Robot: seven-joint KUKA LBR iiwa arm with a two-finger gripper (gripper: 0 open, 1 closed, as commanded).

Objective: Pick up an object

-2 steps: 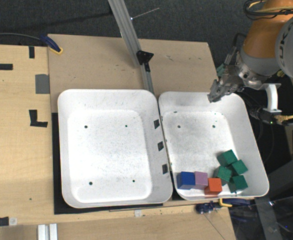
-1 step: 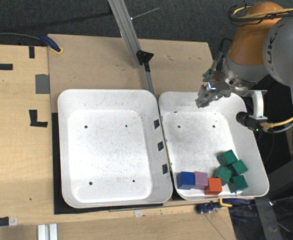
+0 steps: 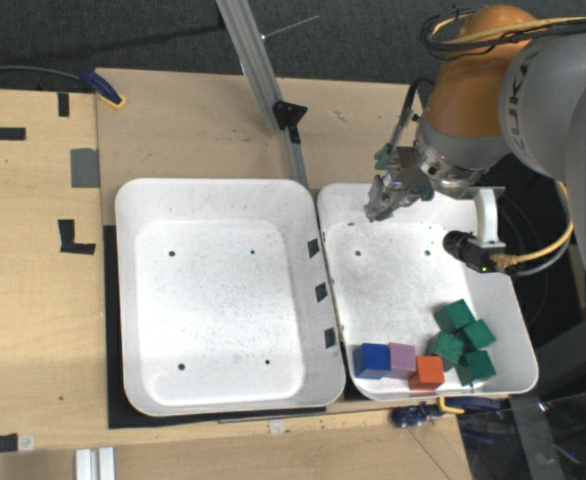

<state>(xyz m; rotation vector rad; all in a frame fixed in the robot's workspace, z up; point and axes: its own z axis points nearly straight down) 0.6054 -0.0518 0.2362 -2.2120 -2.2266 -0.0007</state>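
The surface [image 3: 193,128] looked like pale, matt wood or board, with dark tape pieces stuck on it. The left bin [image 3: 133,208] and the right bin [image 3: 521,353] looked like smooth white plastic with a faint sheen, speckled with fine dark marks. In the right bin's near corner, the green blocks [image 3: 463,340], blue block [image 3: 373,359], lilac block [image 3: 402,358] and orange block [image 3: 429,371] appeared matt. Beyond the left bin, a slanted rail [image 3: 245,33] looked like brushed metal. The arm [image 3: 473,78] showed glossy orange and smooth grey shells.
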